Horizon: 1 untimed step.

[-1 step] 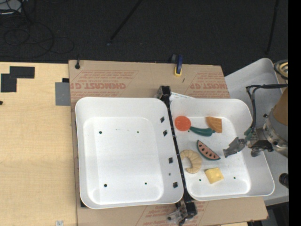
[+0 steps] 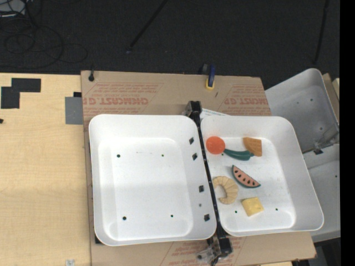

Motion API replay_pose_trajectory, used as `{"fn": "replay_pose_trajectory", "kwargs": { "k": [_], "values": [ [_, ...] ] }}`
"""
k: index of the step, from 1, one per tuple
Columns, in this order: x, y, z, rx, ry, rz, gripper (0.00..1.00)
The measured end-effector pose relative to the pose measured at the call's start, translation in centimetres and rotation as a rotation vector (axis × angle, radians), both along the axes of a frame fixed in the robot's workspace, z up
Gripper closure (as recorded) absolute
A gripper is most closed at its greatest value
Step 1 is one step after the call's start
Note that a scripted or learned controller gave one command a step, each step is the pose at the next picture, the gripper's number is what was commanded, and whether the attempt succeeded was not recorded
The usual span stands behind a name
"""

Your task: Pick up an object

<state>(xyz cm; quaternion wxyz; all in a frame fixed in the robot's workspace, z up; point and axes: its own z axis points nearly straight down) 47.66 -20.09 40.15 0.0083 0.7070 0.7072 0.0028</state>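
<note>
Camera view: six toy foods are seen in the right bin point(image 2: 308, 204): an orange ball point(image 2: 216, 144) touching a green pod point(image 2: 239, 154), an orange wedge point(image 2: 253, 146), a watermelon slice point(image 2: 244, 177), a beige croissant point(image 2: 226, 189) and a yellow cube point(image 2: 252, 206). The left bin point(image 2: 105, 176) sits just beside it. The state of the jaws cannot be told. The yellow cube, lying apart from its neighbours, is judged the safest target; a straight descent centred over it is advised.
</note>
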Motion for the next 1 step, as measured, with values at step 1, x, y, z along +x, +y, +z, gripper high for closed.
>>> {"fn": "replay_pose_trajectory", "kwargs": {
  "k": [1],
  "values": [
    [-0.05,0.18,-0.05,0.007,0.018,0.003,1.0]
  ]
}}
